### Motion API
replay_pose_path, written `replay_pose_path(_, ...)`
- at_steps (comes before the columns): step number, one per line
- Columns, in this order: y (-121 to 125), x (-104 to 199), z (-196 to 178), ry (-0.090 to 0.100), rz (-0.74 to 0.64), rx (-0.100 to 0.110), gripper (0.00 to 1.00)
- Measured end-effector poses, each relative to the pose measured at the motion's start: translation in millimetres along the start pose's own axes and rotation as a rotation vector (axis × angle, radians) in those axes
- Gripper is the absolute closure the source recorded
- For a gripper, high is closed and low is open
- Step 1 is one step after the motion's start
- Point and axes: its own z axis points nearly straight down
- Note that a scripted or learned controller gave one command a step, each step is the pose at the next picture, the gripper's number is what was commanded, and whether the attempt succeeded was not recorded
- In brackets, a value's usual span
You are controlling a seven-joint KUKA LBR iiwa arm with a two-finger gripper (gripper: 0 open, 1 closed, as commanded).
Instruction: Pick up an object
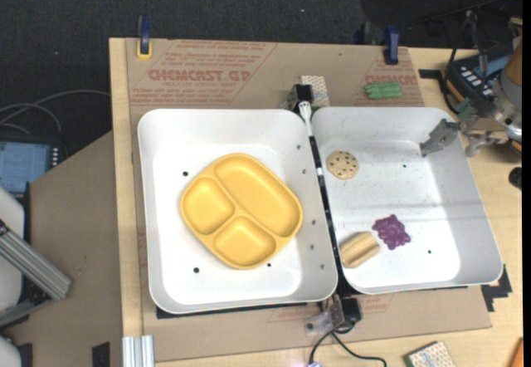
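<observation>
Camera view: gripper [452, 138] above right bin's [473, 216] far edge, cookie [342, 164] well apart.

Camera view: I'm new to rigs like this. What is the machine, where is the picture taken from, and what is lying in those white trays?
One camera looks down at a slant on a bench. The machine is a robot arm reaching in from the right; its claw hangs over the right white bin near the far right corner, with nothing seen in it. That bin holds a round cookie, a purple grape bunch and a tan bread roll. The left white bin holds a yellow divided plate. A small green item lies on the board behind the bins.
</observation>
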Motion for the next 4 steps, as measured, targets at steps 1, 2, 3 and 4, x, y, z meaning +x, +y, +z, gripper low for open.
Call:
replay_pose_path(1,-45.6,10.7,123.9,0.003,0.001,0.007,0.0)
replay_pose_path(2,-112.8,87.9,118.3,0.006,-0.003,0.007,0.0)
replay_pose_path(3,-108.2,83.0,106.7,-0.002,0.001,-0.006,1.0)
replay_pose_path(4,-50.8,120.4,117.6,-0.002,-0.006,-0.006,1.0)
